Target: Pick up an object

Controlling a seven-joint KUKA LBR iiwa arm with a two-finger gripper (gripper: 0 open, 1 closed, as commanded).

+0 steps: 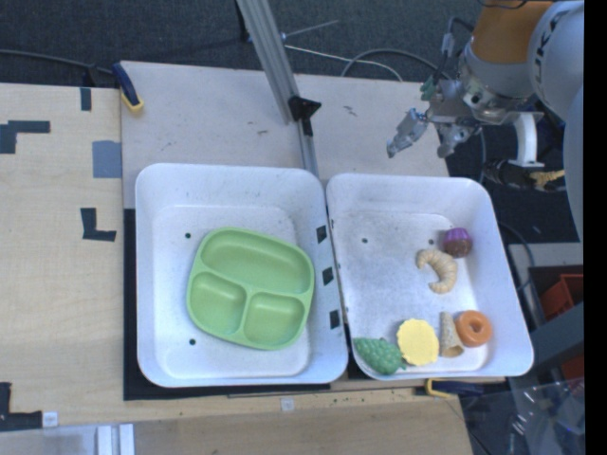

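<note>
In the right bin [375, 254] sits the food: a purple piece [457, 242] by the far right wall, a tan croissant [438, 269] just beside it on the near side. Along that bin's near wall run a green broccoli [379, 354], a yellow disc [417, 341], a tan wedge [448, 336] and an orange donut [472, 328], packed close. The gripper [429, 131] hangs over the bare table [218, 121] beyond the right bin's far wall, well apart from every piece, holding nothing; whether its fingers are apart or together, I cannot tell. Left of the right bin, the left bin [156, 273] carries a green divided plate [250, 287].
</note>
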